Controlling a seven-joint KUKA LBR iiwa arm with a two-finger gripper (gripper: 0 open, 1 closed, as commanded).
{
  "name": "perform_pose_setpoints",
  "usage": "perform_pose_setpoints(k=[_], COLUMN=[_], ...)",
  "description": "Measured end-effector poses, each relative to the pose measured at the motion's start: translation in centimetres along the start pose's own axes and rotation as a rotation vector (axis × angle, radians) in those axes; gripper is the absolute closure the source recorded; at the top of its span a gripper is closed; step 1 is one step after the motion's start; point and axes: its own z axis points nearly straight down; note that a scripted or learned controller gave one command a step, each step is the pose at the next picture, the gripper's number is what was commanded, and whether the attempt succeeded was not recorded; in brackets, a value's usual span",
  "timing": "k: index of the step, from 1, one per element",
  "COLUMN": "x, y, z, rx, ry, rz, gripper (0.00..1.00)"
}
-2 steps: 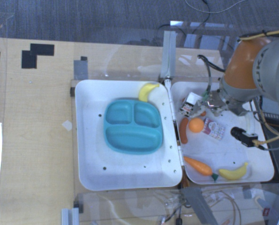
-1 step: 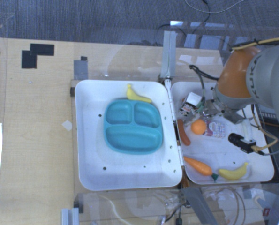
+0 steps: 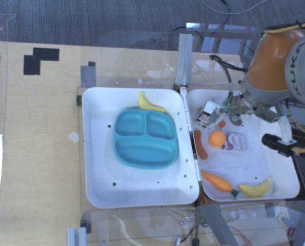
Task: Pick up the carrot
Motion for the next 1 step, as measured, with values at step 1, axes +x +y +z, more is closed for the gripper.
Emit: perform_pose_setpoints(k=[1], x=[-1.89], y=[-2.07], z=[9.0], rx=[0.0], ry=[0.0], rz=[-0.09], gripper=[0.0])
